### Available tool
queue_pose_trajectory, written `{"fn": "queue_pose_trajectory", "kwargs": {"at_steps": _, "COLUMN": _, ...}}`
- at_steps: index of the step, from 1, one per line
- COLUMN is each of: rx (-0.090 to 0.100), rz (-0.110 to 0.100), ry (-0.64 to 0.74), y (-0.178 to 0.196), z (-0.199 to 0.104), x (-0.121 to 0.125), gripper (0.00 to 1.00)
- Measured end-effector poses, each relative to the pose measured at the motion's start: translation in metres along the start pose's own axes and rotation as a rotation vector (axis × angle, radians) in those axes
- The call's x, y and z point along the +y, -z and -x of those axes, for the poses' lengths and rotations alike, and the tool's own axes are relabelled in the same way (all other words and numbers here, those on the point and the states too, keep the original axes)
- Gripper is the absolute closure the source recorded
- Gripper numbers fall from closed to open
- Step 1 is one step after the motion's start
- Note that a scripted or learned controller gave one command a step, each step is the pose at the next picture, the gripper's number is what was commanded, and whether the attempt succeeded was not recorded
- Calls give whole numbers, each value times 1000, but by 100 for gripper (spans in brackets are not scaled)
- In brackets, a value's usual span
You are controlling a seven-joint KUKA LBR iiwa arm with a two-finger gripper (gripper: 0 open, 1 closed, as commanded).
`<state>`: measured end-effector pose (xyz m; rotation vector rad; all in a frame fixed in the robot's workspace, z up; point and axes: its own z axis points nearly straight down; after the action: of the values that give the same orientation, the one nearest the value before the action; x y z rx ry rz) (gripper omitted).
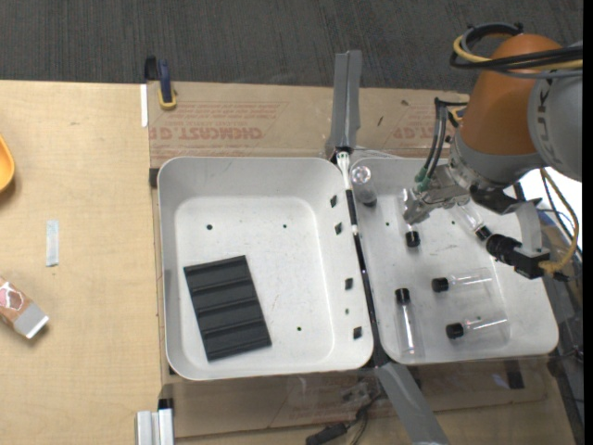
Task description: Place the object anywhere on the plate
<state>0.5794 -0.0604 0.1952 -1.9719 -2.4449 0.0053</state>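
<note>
Red printed lettering runs along a cardboard sheet (232,119) lying just behind the left white bin (250,179). The print is upside down from this camera and reads roughly "CHEMCRAFT", though the letters are too faint to be sure. No other text is legible.

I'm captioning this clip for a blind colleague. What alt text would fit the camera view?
A grey and orange arm reaches from the right, its pincer over the right bin, which holds several clear black-capped tubes. The left bin holds a dark ribbed plate at its front left.
</note>
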Motion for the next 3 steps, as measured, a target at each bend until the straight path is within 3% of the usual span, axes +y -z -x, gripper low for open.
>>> {"fn": "queue_pose_trajectory", "kwargs": {"at_steps": 1, "rx": 1, "rz": 2, "ry": -80, "y": 3, "z": -125, "x": -42, "gripper": 100}}
{"fn": "queue_pose_trajectory", "kwargs": {"at_steps": 2, "rx": 0, "rz": -2, "ry": -25, "y": -45, "z": -197, "x": -12, "gripper": 100}}
{"fn": "queue_pose_trajectory", "kwargs": {"at_steps": 3, "rx": 0, "rz": -2, "ry": 11, "y": -25, "z": -248, "x": -51, "gripper": 100}}
